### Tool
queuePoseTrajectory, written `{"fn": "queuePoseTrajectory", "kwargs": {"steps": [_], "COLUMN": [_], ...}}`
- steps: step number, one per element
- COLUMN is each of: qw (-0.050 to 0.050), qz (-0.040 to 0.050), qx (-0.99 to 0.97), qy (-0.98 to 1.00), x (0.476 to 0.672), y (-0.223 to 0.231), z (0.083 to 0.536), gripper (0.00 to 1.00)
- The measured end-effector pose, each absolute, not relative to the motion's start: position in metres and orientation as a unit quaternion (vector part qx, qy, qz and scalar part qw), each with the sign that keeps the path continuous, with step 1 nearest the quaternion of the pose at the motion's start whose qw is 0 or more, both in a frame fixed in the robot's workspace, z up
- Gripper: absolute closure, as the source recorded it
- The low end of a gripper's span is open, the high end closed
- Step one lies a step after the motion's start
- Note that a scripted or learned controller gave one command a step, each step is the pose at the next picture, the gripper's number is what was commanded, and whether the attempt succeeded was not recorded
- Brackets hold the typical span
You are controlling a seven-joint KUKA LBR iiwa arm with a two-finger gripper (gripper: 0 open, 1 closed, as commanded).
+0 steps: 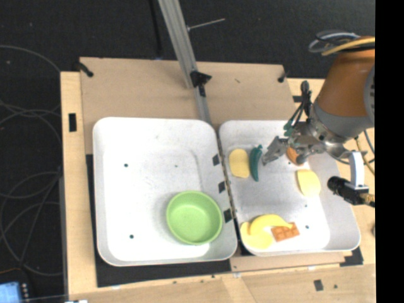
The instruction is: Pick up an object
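Claw (273,153) hangs low in the right bin (341,232), its opening unreadable, tips just at 3 o'clock of the teal piece (255,163), the likely target, beside a yellow slice (238,163).

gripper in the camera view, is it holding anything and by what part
Cannot be told. The gripper sits low over the right bin, just right of the teal object, with nothing visibly between its fingers.
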State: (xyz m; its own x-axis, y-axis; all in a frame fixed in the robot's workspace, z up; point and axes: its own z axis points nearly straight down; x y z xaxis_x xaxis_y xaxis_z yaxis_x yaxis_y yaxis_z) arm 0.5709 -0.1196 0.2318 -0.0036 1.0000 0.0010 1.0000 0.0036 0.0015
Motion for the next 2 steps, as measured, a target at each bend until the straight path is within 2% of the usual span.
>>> {"fn": "queuePoseTrajectory", "kwargs": {"steps": [1, 2], "qw": [0.0, -0.001], "qz": [0.0011, -0.0021], "qx": [0.706, 0.708], "qy": [0.708, 0.706], "x": [0.571, 0.568], "y": [-0.12, -0.113], "z": [0.232, 0.173], "gripper": [0.0, 0.0]}}
